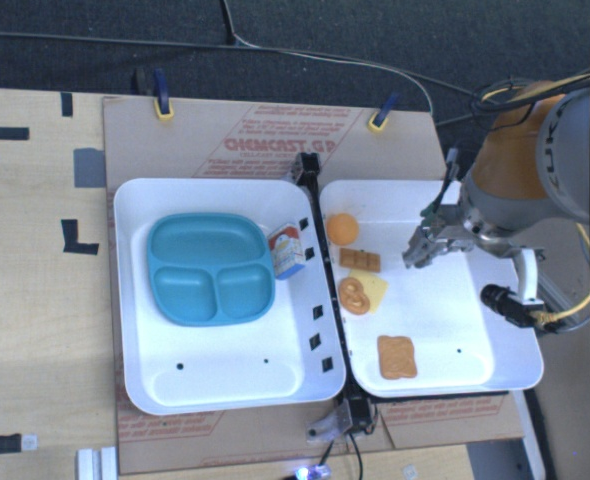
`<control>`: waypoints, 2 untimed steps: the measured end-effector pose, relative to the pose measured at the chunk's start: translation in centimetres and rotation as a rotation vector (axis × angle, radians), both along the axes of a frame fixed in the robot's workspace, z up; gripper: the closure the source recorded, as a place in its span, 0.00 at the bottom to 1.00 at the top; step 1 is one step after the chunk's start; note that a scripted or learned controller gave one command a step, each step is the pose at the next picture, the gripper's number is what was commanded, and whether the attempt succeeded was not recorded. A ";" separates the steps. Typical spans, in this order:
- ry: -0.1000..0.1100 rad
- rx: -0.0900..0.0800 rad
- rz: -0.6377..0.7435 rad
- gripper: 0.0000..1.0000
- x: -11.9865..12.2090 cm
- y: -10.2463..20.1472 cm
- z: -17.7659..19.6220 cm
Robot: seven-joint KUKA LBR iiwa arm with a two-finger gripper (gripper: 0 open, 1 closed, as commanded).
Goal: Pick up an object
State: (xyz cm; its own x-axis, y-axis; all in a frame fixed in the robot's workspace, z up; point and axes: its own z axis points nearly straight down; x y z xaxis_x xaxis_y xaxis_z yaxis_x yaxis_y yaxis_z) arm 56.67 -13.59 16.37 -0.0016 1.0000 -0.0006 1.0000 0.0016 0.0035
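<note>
1. While the two-finger gripper (420,253) hangs over the upper middle of the right-hand shallow white bin (475,353), nothing can be seen between its dark fingers; whether they stand apart or together I cannot tell at this slant, so judge the grasp as not yet made.

2. Candidates all lie in that bin, toward its left wall: a small round orange ball (343,229) nearest the top, a flat brown rectangular biscuit-like block (360,260) just below it, a tan pretzel-shaped piece (354,295) resting on a pale yellow wedge (372,290), and a square toast-coloured slab (396,357) lower down, well apart from the rest.

3. My pick for a clean try would be the brown block, since it is nearest the gripper and has straight edges for the fingers to close across. The toast slab is the safer alternative because nothing crowds it.

4. Centre over the chosen piece before descending; the ball and block sit close together, so a skewed approach could nudge one into the other.

5. Close across the narrow dimension, and keep clear of the bin's left wall and the black divider (320,268) between bins.

6. Leave the other bin alone: the blue compartmented plastic tray (210,268) and the small white carton with red and blue print (287,250) beside it are farther away.

7. Lift straight and check that something actually sits between the fingers.
</note>
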 end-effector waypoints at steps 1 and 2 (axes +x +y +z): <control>0.002 0.000 0.000 1.00 0.8 0.1 4.5; -0.001 -0.001 0.000 1.00 0.9 0.1 9.8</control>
State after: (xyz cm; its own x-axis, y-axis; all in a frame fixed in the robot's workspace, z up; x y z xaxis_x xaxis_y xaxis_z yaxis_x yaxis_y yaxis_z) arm 57.58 -13.49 26.18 -0.0017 1.0000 -0.0012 1.0000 0.0017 0.0045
